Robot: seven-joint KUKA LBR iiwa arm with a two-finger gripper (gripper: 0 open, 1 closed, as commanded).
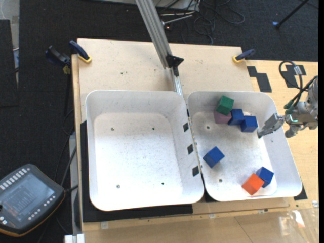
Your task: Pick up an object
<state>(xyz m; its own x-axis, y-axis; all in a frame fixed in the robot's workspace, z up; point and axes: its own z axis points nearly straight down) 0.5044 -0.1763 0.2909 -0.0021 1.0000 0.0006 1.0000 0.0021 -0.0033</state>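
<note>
The orange cube (252,185) and its touching blue neighbour (265,175) lie nearest the camera, below the claw (277,126). The claw hovers over the right bin (283,146) by its right wall, fingers spread, holding nothing. Just left sit two blue cubes (243,120), then purple (221,117) and green (225,105). Farther down-left lies a lone blue cube (213,156)

Wooden bench (131,65) carries two white bins: left bin (96,135), right bin (283,151). Blue-yellow clamps (80,51) at bench's far corners. Metal pole (154,24) slants over far edge. Pendant (25,199) on floor, near left.
</note>
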